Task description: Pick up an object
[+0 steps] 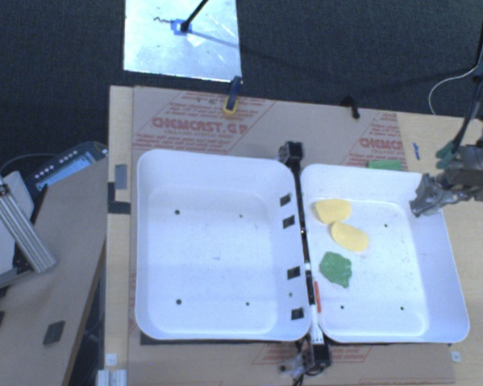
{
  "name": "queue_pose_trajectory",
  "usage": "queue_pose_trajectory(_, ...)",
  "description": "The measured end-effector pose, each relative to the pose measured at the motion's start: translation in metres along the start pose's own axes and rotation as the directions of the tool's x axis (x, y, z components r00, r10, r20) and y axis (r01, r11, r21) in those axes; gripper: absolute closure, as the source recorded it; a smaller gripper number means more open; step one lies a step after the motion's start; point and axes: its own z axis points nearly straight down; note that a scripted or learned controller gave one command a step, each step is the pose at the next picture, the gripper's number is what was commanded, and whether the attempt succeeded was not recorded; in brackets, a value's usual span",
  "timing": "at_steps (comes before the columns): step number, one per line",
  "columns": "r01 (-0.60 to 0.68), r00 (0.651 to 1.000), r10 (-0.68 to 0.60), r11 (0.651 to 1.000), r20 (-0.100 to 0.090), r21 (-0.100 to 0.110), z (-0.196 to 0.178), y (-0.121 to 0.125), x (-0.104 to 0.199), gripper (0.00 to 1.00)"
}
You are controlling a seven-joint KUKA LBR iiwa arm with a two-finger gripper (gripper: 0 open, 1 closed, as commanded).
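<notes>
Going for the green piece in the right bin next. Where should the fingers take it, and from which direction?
Come straight down from above. The green piece lies flat and low on the right bin's floor, so a side approach offers little to catch. Pinch across its narrower width, probably left to right. The nearer yellow piece lies just beyond it but apart, so keep the gripper fingers off that side.

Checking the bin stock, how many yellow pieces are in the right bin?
2: one yellow piece near the divider, another just below-right of it, above the green piece.
</notes>
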Motion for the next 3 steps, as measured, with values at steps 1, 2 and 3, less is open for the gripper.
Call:
queue_pose_trajectory(1, 0.009, 1.0, -0.009, 1.0, -0.002, -0.026, -0.121, 0.012, 0.108, 1.0)
queue_pose_trajectory(2, 0.007, 1.0, -0.007, 1.0, 0.003, 0.001, 0.131, 0.002, 0.272, 1.0)
queue_pose_trajectory(3, -0.002, 1.0, 0.002, 1.0, -0.007, -0.03, -0.041, 0.016, 0.267, 1.0)
